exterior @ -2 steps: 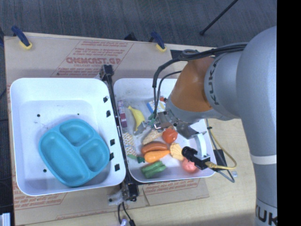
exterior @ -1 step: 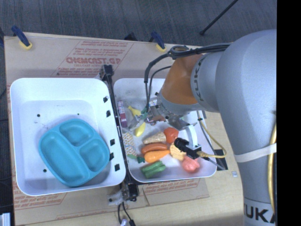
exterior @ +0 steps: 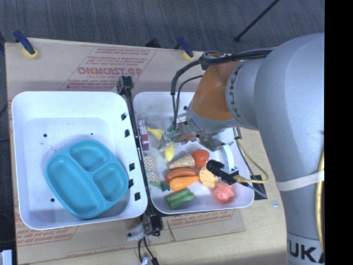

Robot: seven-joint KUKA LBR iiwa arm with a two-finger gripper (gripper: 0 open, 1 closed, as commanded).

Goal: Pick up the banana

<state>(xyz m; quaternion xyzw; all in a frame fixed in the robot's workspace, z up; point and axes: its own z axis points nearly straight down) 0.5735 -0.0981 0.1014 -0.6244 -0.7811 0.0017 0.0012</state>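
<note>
— Nearest the lens: grey arm (exterior: 292,120) with orange band (exterior: 212,95), filling the right of the frame, reaching down-left into the right bin (exterior: 242,199).
— And the banana (exterior: 156,132)?
— Yellow, lying in the upper left part of that bin, near the left wall. Just left of the gripper (exterior: 175,131); touching or apart, cannot tell.
— Grip state?
— Cannot tell; hidden under the wrist. Nothing visibly held.
— Around it?
— Below the banana, a crowded heap: beige piece (exterior: 181,162), red tomato (exterior: 201,157), sausage (exterior: 181,173), orange carrot (exterior: 185,183), green vegetable (exterior: 180,198) at the bottom. Yellow corn (exterior: 207,177) and a pink item (exterior: 223,192) toward the lower right.
— Farther out?
— Left bin (exterior: 33,109), holding a blue divided plate (exterior: 86,176) in its lower half. Brown cardboard (exterior: 105,65) beneath both bins, blue clamps (exterior: 26,43) along the top edge.
</note>
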